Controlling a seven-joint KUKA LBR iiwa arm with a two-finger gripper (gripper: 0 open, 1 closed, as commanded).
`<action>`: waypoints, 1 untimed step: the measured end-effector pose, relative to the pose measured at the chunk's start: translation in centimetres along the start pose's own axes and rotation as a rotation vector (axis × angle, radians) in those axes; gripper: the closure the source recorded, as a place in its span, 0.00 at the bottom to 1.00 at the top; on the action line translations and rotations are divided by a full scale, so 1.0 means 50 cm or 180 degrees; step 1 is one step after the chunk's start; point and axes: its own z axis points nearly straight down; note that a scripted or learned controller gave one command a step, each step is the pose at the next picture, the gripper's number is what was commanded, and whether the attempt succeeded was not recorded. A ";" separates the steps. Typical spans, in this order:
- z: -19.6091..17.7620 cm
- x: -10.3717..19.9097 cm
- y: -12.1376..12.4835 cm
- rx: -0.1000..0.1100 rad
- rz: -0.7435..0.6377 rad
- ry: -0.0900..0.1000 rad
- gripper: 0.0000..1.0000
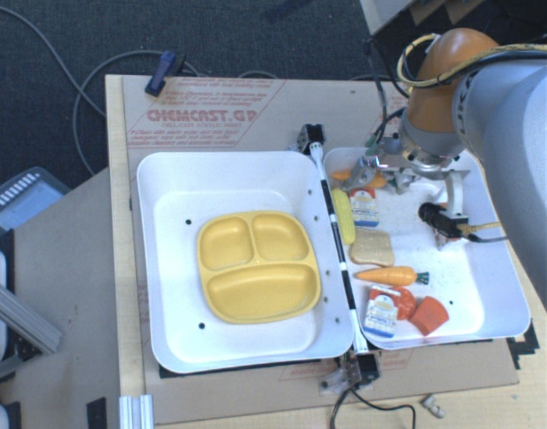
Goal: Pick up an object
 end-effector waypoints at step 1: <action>0.002 -0.093 0.002 -0.0006 -0.0005 0.0023 0.00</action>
